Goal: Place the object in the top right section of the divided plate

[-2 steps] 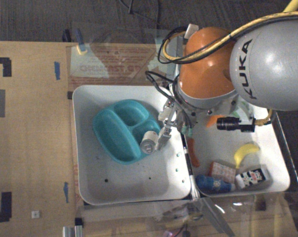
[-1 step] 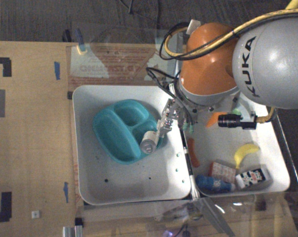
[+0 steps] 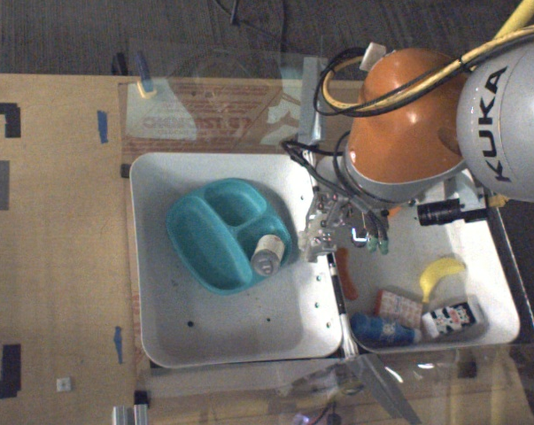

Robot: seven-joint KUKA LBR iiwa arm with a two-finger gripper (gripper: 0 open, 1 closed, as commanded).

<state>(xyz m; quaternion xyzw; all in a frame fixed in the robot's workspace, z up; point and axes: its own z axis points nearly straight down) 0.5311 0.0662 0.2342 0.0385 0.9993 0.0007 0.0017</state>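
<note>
A teal divided plate (image 3: pixel 215 237) lies tilted in the left bin (image 3: pixel 160 326). A small grey-white cylinder (image 3: pixel 267 255), like a little can or bottle, rests in the plate's small compartment at its right edge, leaning on the rim. My gripper (image 3: pixel 339 230) hangs below the orange wrist band over the divider between the two bins, just right of the plate and a short way from the cylinder. I see nothing held in it.
The right bin (image 3: pixel 506 317) holds a yellow banana (image 3: pixel 441 275), a small black-and-white carton (image 3: pixel 452 319), a blue packet (image 3: pixel 383 329), a patterned box (image 3: pixel 399 307) and a thin red-orange stick (image 3: pixel 344 274). The arm's bulk covers that bin's upper part.
</note>
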